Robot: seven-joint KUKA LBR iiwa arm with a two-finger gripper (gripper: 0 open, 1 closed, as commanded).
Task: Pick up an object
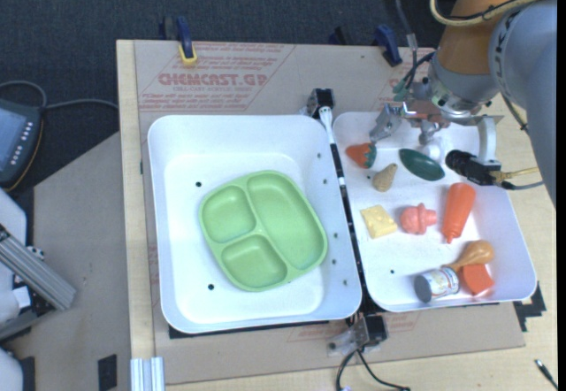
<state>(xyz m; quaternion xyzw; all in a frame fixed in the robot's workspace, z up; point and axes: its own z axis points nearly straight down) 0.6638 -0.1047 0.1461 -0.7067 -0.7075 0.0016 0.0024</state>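
Arm: the grey arm with its orange band [478, 4] is reaching in from the upper right of the frame, over the far end of the right bin [522, 243].
Gripper: the gripper [405, 128] is hanging just above the upper left part of the right bin; whether it is spread or pressed together cannot be told, and nothing is showing between its tips.
Nearest things: a small orange-red piece [359, 153] is lying just below and left of the gripper, a tan piece [385, 175] beside it, and a dark green spoon-like piece [421, 164] to the right.
Middle of the right bin: a yellow cheese wedge [378, 221], a pink toy [417, 218] and an orange carrot [457, 210] are lying in a row.
Lower right of the right bin: a metal can [437, 283] is lying on its side, touching an orange block [478, 279].
Left bin [172, 203]: a green divided plate [261, 228] is sitting in the middle.
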